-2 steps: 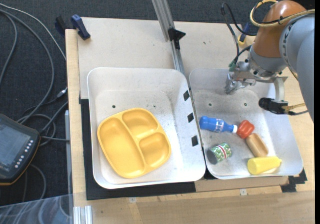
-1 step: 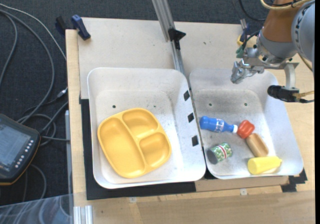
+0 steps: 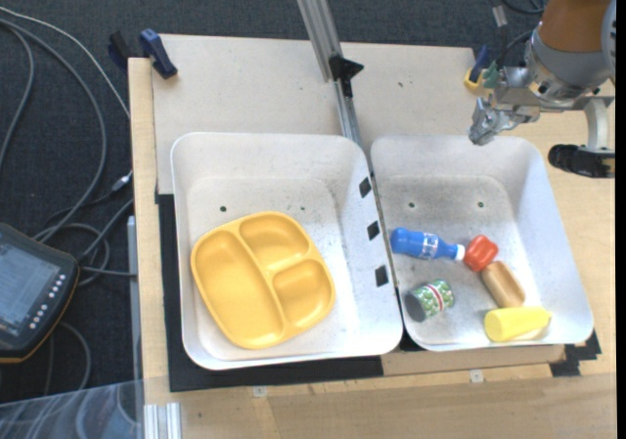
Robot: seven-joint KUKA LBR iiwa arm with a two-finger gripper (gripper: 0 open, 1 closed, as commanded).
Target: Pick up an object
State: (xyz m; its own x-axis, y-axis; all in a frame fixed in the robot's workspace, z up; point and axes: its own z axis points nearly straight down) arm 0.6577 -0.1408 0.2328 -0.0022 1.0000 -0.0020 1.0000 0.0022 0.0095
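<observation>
Arm (image 3: 577, 7): comes in from the top right corner, grey with the orange band showing, wrist bent down toward the bench.

Gripper (image 3: 483, 130): hangs right over the far rim of the right bin, near its far left corner. Nothing is between the fingers. They look pretty much together at the tip, but it's small and a bit blurry, so honestly can't tell if they're shut or slightly apart.

Right bin (image 3: 558, 222): white, scuffed grey on the floor, holds all the small stuff, which sits in its near half.

Bottle (image 3: 426, 245): blue with a white label, lying on its side around the middle of the right bin, toward the left wall.

Red piece (image 3: 480, 252): just beside the bottle's white tip, looks like it's touching.

Brown piece (image 3: 502, 283): a stubby cylinder running on from the red piece toward the near right corner.

Yellow block (image 3: 515, 324): lying by the near rim, right below the brown piece.

Can (image 3: 431, 298): small, green and dark, on its side near the near left corner of the right bin.

Left bin (image 3: 196, 168): white, sits edge to edge with the right one.

Tray (image 3: 262, 278): yellow, three compartments, in the near half of the left bin, turned at an angle.

Gap between gripper and objects: well apart, everything lies toward the near side.
</observation>
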